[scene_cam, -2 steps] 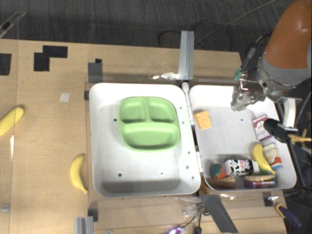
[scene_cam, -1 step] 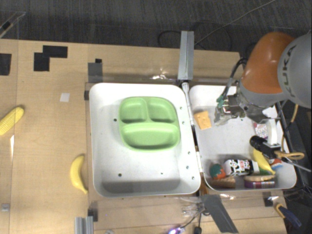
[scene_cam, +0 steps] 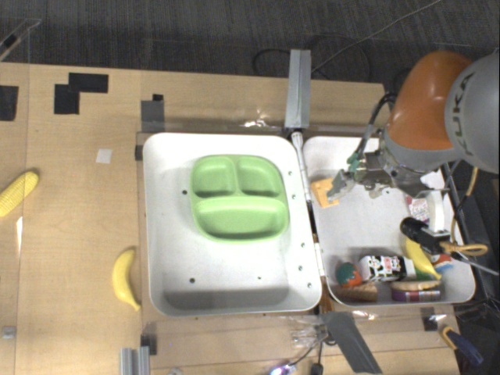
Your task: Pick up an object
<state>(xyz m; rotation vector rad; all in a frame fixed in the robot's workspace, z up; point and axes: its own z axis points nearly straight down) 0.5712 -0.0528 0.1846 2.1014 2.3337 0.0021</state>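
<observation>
Bench [scene_cam: 78, 233], light wood, w/ two shallow white bins side by side. Arm [scene_cam: 453, 108], grey w/ orange band, comes in from the right, hangs over upper part of right bin [scene_cam: 351, 233]. Left bin [scene_cam: 164, 209] holds a green divided tray [scene_cam: 238, 196], three compartments, lying flat near the middle. Gripper [scene_cam: 344, 180] sits low over right bin's upper left, just beside a small orange block [scene_cam: 324, 191] near the bin's left wall; cannot tell its state, nor whether it touches the block. Clutter along right bin's near edge and right side: banana [scene_cam: 420, 258], cow-print carton [scene_cam: 383, 266], other small bits too jumbled to name. Outside bins, on bench at left: banana [scene_cam: 125, 278], corn cob [scene_cam: 17, 194] further left.
</observation>
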